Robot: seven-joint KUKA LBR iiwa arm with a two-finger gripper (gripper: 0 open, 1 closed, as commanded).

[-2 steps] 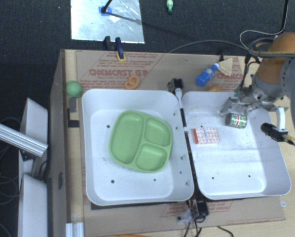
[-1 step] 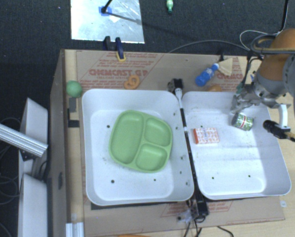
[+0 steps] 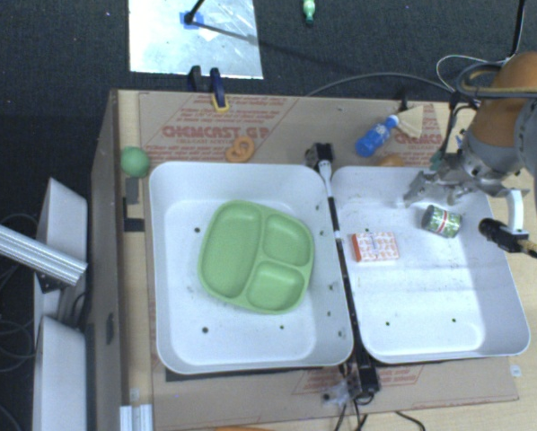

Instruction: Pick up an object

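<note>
Our gripper (image 3: 439, 187) hovers at the right bin's (image 3: 493, 330) one o'clock corner; how wide it stands we cannot tell. The small can (image 3: 442, 220) lies just below, so we should centre over it before descending.

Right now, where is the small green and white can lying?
The small green and white can lies on its side in the right white bin, near its upper right part, just below the tool and up-right of the small red-patterned card.
</note>
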